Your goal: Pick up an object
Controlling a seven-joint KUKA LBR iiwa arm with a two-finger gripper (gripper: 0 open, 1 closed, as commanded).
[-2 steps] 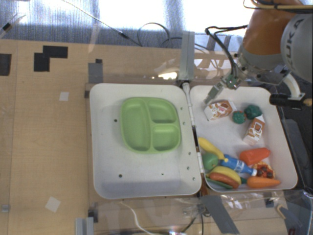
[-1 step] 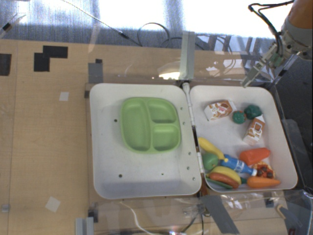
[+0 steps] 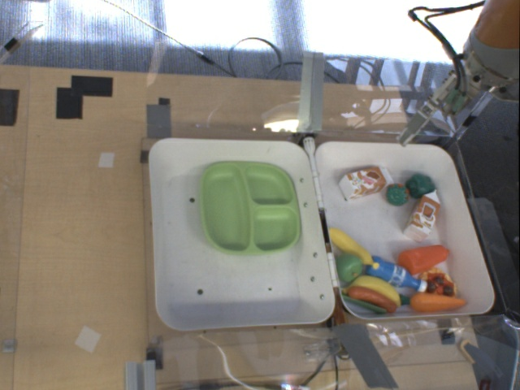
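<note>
2 white bins (image 3: pixel 175 242), 1 green tray (image 3: pixel 248 205), 2 small cartons (image 3: pixel 362 183).

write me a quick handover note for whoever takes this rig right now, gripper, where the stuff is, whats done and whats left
Gripper: up above the far edge of the right bin, nothing seen in it; whether it is open or shut cannot be told from this view.

Right bin: two small cartons and green broccoli at the far end; banana, blue bottle, red pepper, carrot and other toy food crowded at the near end.

Left bin: a green divided plate.

Done: nothing picked yet.

Left: lower into the right bin, grip one item, lift it. The cartons sit apart from the pile, so probably easiest.
</note>
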